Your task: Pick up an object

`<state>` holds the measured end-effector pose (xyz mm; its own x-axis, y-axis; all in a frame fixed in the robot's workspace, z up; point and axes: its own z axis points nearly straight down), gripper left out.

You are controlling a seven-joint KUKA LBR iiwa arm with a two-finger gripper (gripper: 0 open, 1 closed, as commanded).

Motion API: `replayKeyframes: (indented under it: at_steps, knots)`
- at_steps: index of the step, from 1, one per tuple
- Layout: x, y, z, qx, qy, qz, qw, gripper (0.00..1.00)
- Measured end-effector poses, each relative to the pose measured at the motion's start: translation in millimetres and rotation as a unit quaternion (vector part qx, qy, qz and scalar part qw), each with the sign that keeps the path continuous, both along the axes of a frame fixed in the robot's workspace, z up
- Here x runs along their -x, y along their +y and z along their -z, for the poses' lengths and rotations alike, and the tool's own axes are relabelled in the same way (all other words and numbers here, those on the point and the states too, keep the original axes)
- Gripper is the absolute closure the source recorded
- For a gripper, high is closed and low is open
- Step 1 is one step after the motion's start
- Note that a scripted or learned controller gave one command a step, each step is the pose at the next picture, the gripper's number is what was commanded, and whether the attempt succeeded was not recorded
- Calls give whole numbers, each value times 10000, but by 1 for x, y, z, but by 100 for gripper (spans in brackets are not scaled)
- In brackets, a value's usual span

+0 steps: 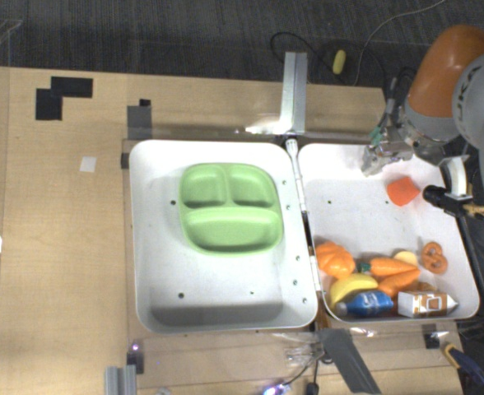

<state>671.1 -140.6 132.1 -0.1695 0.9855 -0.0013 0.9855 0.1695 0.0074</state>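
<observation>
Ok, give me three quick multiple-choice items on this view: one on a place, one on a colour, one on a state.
1. Where does the green tray lie?
A. in the left bin
B. in the right bin
C. on the bare bench

2. What colour is the lone block nearest the claw?
A. blue
B. orange-red
C. white

3. How does the milk carton stand?
A. upright
B. lying on its side
C. stacked on the tray

Key: 1 A, the tray sits in the left bin. 2 B, the block is orange-red against the right bin's white floor. 3 B, the carton lies lengthwise along the near wall.
</observation>
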Motion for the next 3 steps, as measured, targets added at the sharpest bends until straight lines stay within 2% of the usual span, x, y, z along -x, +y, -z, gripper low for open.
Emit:
replayKeyframes:
  at_steps: [1, 2, 3]
  knots:
    - [0, 0, 0, 4, -3, -1, 10000, 0]
    - [51, -53, 3, 16, 2, -1136, 9935, 0]
    - [39, 20, 16, 6, 4, -1075, 9942, 0]
